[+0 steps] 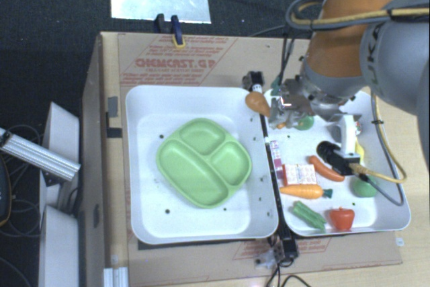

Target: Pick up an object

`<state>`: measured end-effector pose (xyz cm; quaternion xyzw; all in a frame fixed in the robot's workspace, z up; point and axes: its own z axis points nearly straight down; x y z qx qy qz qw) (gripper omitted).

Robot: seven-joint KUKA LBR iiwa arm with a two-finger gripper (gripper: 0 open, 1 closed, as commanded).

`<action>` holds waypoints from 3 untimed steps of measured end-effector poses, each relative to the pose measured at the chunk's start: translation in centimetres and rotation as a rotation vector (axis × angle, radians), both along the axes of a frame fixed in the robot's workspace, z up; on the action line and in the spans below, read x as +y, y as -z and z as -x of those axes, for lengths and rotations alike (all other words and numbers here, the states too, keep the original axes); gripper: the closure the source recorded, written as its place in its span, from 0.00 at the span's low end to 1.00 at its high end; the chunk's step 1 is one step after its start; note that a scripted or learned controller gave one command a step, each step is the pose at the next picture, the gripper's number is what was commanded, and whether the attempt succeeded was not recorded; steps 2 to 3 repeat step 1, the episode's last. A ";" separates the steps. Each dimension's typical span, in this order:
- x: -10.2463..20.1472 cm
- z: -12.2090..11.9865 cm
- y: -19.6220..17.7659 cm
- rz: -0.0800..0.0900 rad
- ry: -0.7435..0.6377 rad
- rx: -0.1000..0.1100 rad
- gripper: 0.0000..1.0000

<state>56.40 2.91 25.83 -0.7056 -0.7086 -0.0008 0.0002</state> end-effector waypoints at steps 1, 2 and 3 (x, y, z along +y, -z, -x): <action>-1.7 -2.0 -0.3 0.001 0.003 -0.001 1.00; -1.7 -2.0 -0.3 0.001 0.003 -0.001 1.00; -1.7 -2.0 -0.3 0.001 0.003 -0.001 1.00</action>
